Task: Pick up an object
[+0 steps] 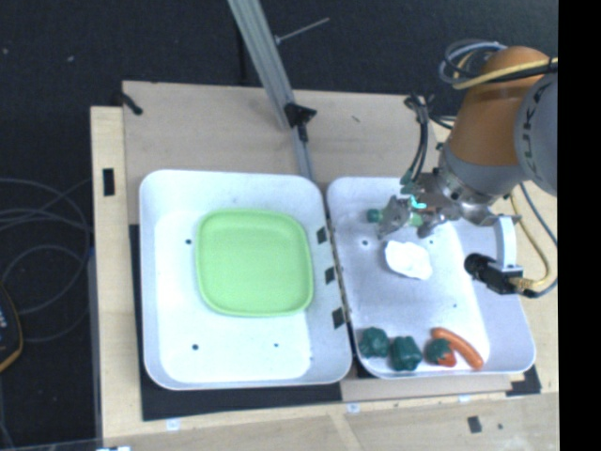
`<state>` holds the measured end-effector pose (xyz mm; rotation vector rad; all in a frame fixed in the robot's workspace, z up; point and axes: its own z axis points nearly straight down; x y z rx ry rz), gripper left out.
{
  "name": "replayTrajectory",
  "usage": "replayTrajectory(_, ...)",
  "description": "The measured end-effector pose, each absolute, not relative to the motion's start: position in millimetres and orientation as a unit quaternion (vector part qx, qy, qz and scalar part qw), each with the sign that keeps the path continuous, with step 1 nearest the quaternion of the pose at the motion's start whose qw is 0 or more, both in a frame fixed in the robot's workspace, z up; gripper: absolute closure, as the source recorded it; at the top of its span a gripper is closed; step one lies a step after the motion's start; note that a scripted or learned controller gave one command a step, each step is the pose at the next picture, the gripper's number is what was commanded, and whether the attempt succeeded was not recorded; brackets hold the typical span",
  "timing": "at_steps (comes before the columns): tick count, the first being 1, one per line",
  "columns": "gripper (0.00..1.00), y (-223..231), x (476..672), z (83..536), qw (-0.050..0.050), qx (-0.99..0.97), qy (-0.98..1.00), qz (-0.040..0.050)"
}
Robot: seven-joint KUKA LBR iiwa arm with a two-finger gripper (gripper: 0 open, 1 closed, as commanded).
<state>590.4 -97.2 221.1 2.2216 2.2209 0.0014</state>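
Gripper (410,216) hovers in the right bin (507,346) just above the white lump (408,258), finger state impossible to tell, looks like the approach — next it needs a short drop onto the lump.

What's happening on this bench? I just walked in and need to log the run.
The arm's gripper hangs low over the right bin, just above a white object; nothing shows between its fingers. Dark green pieces and an orange-red item lie along that bin's near edge. The left bin holds a green plate.
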Motion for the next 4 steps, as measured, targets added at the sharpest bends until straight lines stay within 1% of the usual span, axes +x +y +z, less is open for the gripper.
replayTrajectory(1, 0.00, -97, 590.4, 221, 0.000, 0.707, 0.707, 0.0004)
replayTrajectory(2, 0.00, -96, 593.4, 178, -0.001, 0.707, 0.707, -0.0013)
replayTrajectory(3, 0.00, -105, 591.0, 120, -0.001, 0.708, 0.707, -0.0017)
replayTrajectory(4, 0.00, -106, 590.7, 100, 0.000, 0.707, 0.707, -0.0006)
